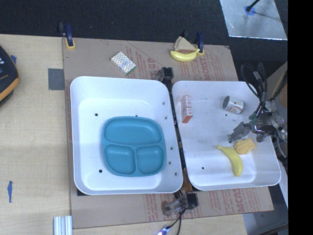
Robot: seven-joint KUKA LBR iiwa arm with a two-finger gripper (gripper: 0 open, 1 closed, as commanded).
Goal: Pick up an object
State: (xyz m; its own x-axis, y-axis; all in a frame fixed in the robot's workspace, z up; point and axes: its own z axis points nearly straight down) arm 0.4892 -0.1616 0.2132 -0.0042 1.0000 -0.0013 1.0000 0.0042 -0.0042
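Pretty clearly a robotics lab setup, not anyone's kitchen: two shallow white bins (78,131) sit side by side on a cardboard sheet (146,58) that's clamped to a light wood surface (29,146), blue clamps (68,35) at 11 and 12 o'clock. The stuff lying around is toy test-prop material, like a plastic banana (233,159) and a blue divided plate (133,145), and there are loose black cables (254,80) at 3 o'clock plus dark carpet (122,9) along the top.
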